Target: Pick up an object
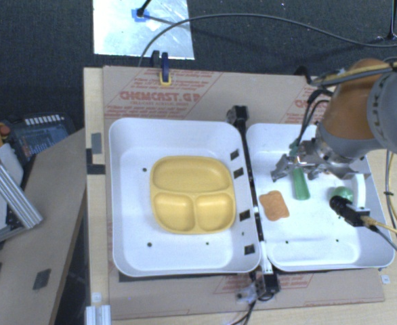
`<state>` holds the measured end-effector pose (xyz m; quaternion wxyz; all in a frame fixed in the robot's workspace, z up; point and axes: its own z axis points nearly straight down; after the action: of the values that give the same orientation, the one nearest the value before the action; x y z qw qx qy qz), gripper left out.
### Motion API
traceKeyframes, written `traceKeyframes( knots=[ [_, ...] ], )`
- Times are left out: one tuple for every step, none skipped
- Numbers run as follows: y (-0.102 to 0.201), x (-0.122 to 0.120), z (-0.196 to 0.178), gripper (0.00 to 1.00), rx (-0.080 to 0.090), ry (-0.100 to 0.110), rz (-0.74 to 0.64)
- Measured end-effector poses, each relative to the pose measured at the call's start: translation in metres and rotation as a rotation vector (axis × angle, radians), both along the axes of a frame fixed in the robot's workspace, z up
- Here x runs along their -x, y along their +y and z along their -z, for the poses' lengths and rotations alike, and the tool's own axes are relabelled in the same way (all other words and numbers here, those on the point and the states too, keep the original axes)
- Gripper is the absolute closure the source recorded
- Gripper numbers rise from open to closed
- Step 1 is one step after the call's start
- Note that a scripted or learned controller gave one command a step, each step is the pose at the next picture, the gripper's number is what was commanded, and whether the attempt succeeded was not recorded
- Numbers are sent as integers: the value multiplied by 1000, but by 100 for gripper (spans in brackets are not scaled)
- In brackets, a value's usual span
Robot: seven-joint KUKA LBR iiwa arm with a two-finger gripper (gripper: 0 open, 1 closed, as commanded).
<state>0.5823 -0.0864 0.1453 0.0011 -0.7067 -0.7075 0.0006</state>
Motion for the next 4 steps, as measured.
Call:
traceKeyframes(
  knots=[
    [1,-10,53,0,0,0,0],
    [1,-11,59,0,1,-5,1],
    [0,-13,47,100,4,-13,1],
    [-10,-15,-12,100,2,-10,2]
  ],
)
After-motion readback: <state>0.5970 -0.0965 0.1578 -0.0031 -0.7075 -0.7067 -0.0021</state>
